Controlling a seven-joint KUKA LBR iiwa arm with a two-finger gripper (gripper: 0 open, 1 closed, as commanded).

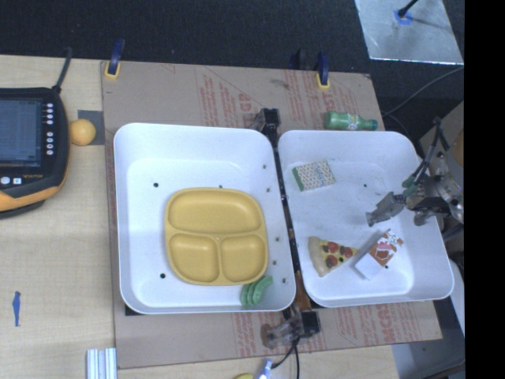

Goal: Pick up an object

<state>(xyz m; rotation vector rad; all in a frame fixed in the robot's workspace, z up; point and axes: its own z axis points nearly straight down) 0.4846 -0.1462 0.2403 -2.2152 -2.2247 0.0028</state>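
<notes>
Grey fingers (387,210) blur above right bin (347,140), state unclear.

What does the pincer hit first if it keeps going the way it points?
Probably bare bin floor: the pincer points left and slightly down, between the green packet and pizza slice. Depth is unclear.

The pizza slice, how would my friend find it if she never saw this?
Look in the right white bin, along its front edge. The pizza slice lies there, left of a small red-and-white carton. It's the lone triangle: orange-yellow with dark red toppings.
</notes>
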